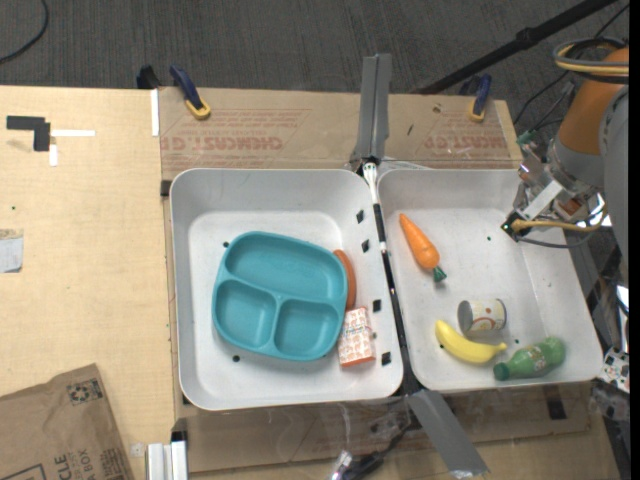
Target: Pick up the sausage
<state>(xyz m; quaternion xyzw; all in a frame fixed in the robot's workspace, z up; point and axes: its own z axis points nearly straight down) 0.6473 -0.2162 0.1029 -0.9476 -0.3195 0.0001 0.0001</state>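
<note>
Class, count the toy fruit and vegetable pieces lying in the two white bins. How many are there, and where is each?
2, both in the right bin: the carrot near its upper left, the banana near its lower middle, beside the cup. None seems hidden.

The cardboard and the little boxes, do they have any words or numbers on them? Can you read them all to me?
"CHEMCAST", upside down, red, printed twice on the cardboard sheet behind the bins.
"CLE" and "BOX", partial black print with a recycling sign, on the brown cardboard box at bottom left.
Small carton beside the teal plate: print too small to read.
</note>
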